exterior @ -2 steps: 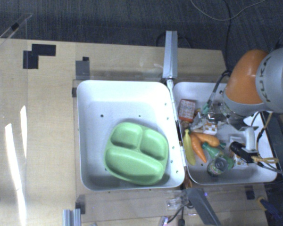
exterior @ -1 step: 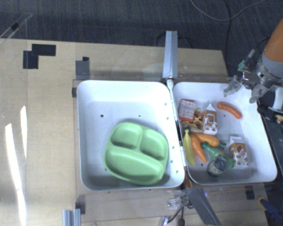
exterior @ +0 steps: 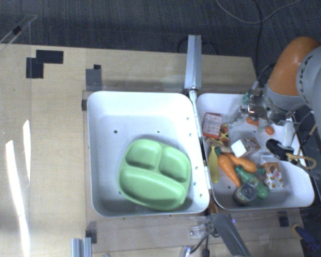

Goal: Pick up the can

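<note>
The can (exterior: 245, 193) is a short dark tin with a greenish lid, lying near the front edge of the right bin (exterior: 305, 197). It rests among toy foods, with an orange carrot (exterior: 231, 171) just behind it and a green piece (exterior: 262, 191) against its right side. My gripper (exterior: 252, 110) hangs over the far right part of the same bin, well behind the can and apart from it. The grey wrist with its orange band (exterior: 289, 71) hides much of the gripper.
The left bin (exterior: 101, 143) holds a green compartment tray (exterior: 156, 173). In the right bin lie a yellow toy (exterior: 213, 165), a second carrot (exterior: 242, 162), a white block (exterior: 238, 146) and printed packets (exterior: 212, 124), (exterior: 273, 175). A metal divider (exterior: 193, 63) stands between the bins.
</note>
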Motion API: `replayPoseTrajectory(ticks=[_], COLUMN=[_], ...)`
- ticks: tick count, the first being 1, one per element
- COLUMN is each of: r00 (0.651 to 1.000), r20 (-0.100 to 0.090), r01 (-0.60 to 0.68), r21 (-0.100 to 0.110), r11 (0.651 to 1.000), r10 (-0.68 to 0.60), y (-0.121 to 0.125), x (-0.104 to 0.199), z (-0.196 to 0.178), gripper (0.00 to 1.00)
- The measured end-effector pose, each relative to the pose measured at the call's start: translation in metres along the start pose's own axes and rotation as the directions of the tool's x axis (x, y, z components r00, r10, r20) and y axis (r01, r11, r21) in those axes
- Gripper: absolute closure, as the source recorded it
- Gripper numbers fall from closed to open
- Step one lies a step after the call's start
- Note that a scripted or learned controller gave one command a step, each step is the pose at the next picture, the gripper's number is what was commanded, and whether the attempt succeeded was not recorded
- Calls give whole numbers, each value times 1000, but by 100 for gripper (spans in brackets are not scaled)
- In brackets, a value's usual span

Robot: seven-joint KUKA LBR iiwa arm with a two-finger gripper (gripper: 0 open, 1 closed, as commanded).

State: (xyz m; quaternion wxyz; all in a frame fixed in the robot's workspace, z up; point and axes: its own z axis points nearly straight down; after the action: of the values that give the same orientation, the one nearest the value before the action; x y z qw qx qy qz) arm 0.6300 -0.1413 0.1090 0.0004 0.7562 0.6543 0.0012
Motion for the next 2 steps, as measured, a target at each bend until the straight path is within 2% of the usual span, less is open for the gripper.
replayPoseTrajectory(ticks=[1, 2], r00=[1000, 977], r20=[-9, -9], r01=[0, -213], r21=[-1, -14], r11=[1000, 977], r10=[0, 213], y=[26, -39], x=[-44, -43], z=[20, 18], gripper=[0, 0])
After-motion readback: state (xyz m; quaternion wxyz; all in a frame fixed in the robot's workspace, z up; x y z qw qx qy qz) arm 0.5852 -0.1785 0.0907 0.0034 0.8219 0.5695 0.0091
